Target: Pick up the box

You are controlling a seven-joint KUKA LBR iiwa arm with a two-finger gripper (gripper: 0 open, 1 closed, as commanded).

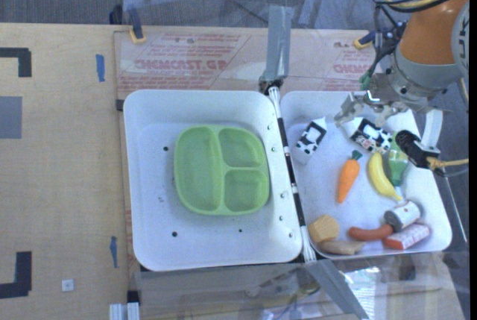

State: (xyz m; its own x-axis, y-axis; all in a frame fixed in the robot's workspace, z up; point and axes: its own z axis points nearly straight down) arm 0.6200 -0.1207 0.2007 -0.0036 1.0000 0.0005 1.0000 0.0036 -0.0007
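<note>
A small black-and-white cow-patterned box [311, 138] stands at the left side of the right bin [440, 225], near the divider. A second black-and-white patterned box [371, 136] with a bit of red lies near the bin's back. My gripper [369, 115] hangs just above and behind this second box, its fingers spread open, and nothing shows between them. A red-and-white box [408, 236] lies at the bin's front right corner.
The right bin also holds a carrot [346, 178], a banana [381, 175], a green item [397, 165], a sausage [369, 233], a white-and-grey can [402, 214] and bread pieces [328, 233]. A green divided plate [221, 169] sits in the left bin [141, 221].
</note>
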